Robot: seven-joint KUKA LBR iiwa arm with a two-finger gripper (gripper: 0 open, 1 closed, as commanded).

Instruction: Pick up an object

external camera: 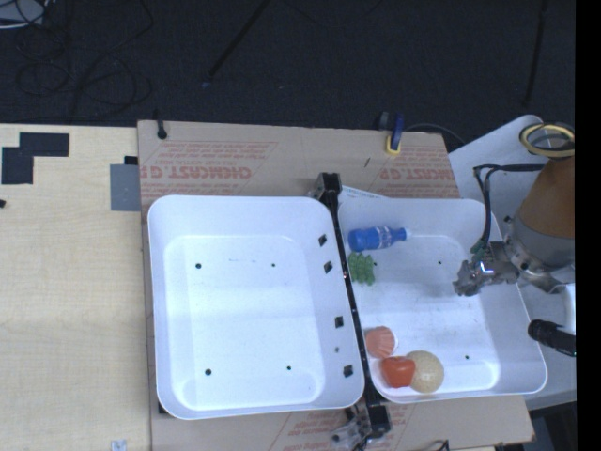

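The right bin (488, 369) holds a blue bottle (377, 238) lying on its side near the far left corner. A small green leafy piece (362, 269) lies just in front of the bottle. At the bin's near left sit a pale orange round item (379, 341), a red one (397, 371) and a cream ball (425, 370), all close together. My gripper (468, 283) hangs over the right part of this bin, well to the right of the objects. Nothing shows between its fingers.
The left bin (178, 252) stands beside the right one, joined by a black divider with clips (340, 289). Both rest on a cardboard sheet (235, 163). The arm's orange band (554, 200) and cables lie at the right edge.
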